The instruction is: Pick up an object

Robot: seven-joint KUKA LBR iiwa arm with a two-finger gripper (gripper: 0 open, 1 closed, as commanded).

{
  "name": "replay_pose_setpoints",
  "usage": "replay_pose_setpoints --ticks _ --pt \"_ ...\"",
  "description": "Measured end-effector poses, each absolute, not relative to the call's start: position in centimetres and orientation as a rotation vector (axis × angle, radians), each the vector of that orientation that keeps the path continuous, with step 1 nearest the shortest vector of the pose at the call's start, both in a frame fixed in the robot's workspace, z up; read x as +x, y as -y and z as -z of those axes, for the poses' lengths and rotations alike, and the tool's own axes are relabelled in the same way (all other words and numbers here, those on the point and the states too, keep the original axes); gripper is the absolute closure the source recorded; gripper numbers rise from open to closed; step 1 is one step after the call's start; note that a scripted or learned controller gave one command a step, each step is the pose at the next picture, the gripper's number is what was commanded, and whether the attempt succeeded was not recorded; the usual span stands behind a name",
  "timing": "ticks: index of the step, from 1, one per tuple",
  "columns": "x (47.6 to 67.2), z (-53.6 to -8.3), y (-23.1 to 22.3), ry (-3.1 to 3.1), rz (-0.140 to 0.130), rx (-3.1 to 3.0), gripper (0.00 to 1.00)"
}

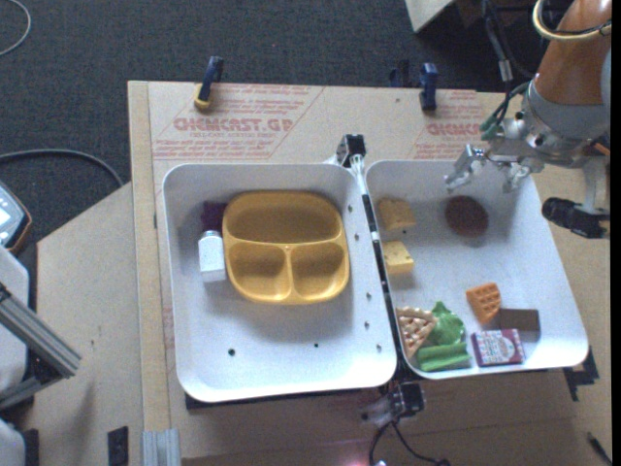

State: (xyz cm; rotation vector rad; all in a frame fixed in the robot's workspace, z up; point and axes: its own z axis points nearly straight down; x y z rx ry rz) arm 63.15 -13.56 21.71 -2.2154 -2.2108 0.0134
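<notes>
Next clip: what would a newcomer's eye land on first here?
The yellow tray in the left bin, then the toy food strewn in the right bin. The gripper hangs above a brown patty at that bin's far end.

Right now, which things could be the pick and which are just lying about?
Job:
two-finger gripper
round dark brown patty, below it
two yellow cheese blocks
orange wedge

Lying about:
yellow divided plate
small white bottle
blue clamps

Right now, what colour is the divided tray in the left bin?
Yellow-orange all over, plain; the divided tray shows best in the camera view.
</notes>
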Motion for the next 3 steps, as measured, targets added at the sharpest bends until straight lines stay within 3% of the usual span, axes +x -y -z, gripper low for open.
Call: replay_pose_setpoints --ticks 1,3 --pt "63.4 -22.5 13.6 2.221 -0.001 -2.221 0.00" --pt "62.3 -11.9 13.6 2.216 -0.006 -2.218 0.00"
